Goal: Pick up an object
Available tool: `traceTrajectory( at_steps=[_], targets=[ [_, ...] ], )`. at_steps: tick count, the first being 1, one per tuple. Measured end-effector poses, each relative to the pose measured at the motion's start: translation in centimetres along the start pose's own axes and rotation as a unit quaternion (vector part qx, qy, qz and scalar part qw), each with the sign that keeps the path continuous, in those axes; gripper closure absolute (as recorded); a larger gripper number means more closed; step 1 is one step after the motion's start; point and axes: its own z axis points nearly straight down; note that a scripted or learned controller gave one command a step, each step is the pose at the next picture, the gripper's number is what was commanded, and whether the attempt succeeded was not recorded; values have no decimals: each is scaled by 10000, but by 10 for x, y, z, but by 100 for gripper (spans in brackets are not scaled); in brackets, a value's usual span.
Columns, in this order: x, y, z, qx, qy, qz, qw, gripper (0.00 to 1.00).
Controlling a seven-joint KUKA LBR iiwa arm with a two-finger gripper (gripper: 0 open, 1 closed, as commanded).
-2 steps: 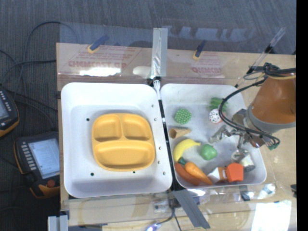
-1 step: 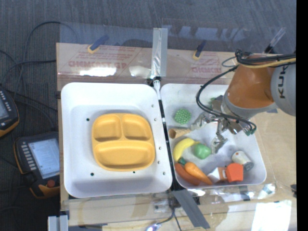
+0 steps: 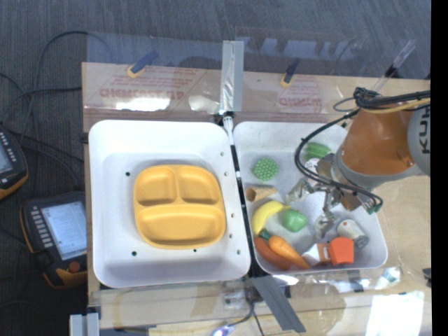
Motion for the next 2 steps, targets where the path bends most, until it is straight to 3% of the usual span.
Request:
traceTrajectory(
  at_steps=[1, 2],
  targets=[
    [22, -28, 0, -65, -24, -1681, 9857, 0],
    [42, -16, -3, -46, -149, -2390, 9709, 0]
  ],
)
